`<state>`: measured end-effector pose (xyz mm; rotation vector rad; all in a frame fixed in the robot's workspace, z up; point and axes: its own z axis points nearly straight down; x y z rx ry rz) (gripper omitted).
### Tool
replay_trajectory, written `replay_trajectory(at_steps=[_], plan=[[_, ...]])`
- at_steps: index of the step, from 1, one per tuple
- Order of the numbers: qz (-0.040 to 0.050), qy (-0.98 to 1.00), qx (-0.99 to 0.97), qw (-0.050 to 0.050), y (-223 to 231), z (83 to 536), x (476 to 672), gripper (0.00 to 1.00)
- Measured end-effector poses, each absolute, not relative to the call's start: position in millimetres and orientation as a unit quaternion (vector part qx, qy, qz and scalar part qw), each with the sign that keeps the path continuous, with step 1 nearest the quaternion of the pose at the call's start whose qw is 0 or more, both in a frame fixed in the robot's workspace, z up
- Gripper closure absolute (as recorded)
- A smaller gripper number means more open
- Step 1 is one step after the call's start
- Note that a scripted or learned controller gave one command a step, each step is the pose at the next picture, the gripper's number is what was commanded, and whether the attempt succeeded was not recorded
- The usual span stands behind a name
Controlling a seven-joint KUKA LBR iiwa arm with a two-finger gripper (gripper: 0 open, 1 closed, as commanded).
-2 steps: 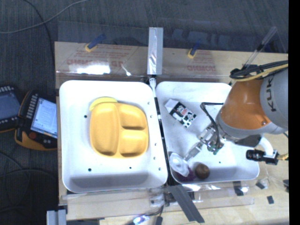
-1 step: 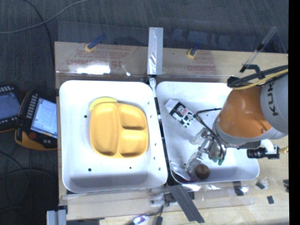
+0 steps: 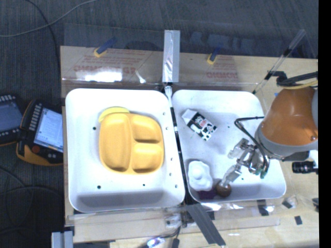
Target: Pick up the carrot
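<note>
My gripper (image 3: 232, 164) is low in the right bin (image 3: 269, 118), toward its front right. Its two fingers are spread apart and open, with bare bin floor between them. The tip of the nearer finger (image 3: 229, 176) rests next to a small brown rounded object (image 3: 223, 190) at the bin's front wall. A dark purple piece (image 3: 207, 194) lies just left of that brown object. No orange, carrot-shaped item can be made out among these things.
A white lumpy object (image 3: 198, 173) sits in the right bin's front left. A black-and-white small box (image 3: 199, 124) lies at its back left. The left bin (image 3: 83, 190) holds a yellow divided plate (image 3: 130, 141). The arm's orange band (image 3: 290, 119) overhangs the right rim.
</note>
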<state>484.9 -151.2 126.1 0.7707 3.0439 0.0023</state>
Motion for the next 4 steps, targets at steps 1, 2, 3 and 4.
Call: replay_trajectory(at_steps=[1, 2, 3, 4], plan=[[0.0009, 0.925, 0.380, 0.000, -125, 127, 484.4, 0.00], [0.0008, 0.980, 0.197, 0.004, -143, 90, 487.3, 0.00], [-0.0012, 0.992, 0.127, 0.003, -144, 90, 499.9, 0.00], [-0.0041, 0.978, -0.208, 0.011, -120, 92, 491.4, 0.00]])
